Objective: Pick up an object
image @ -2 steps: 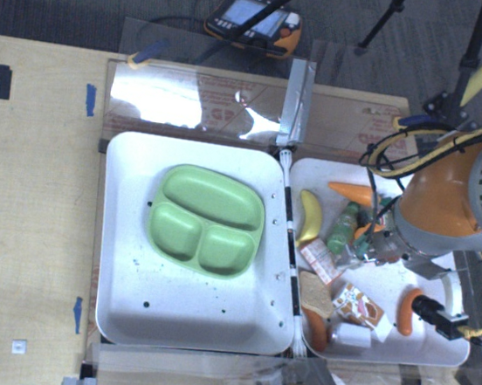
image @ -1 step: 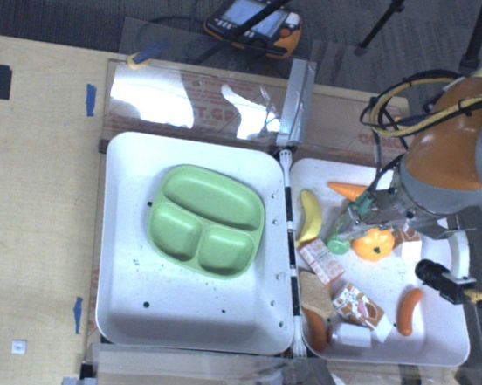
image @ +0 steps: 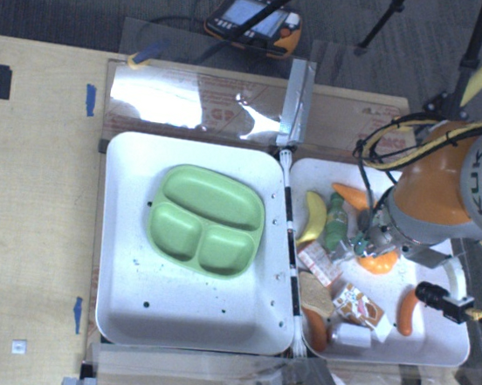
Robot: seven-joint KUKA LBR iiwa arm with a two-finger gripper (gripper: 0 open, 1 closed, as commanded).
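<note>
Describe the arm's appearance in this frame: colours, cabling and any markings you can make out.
The arm is a thick, rounded grey body with a broad orange band above the wrist. Dark letters show on the grey shell at the frame's right edge, cut off. Black and yellow cables loop along its upper side. The tool is a small dark and metallic assembly below the band, too cluttered to make out in detail.

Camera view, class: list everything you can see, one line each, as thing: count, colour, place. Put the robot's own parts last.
Bins: two, white, side by side on the bench.
Divided tray: one, green, in the left bin.
Banana: one, yellow, right bin, near the divider.
Bottle: one, green, beside the banana.
Snack packets: two or so, red and white, right bin, front.
Orange toys: several, scattered in the right bin.
Handheld pendant: one, black and orange, behind the bench.
Arm: one, grey with orange band, over the right bin.
</note>
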